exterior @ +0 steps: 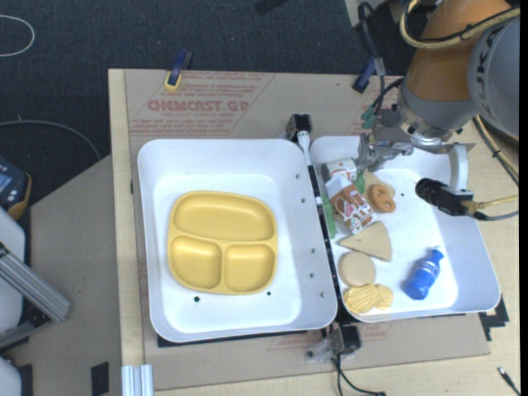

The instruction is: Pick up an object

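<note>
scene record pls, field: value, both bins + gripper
left bin: yellow divided tray, three compartments
right bin: snack packet, pretzel, tan wedge, round cracker, yellow ridged chip, blue bottle lying tilted
gripper: over the far left part of the right bin, just above the snack packet
finger state: cannot tell
held object: none visible
arm entry: from the right
</note>
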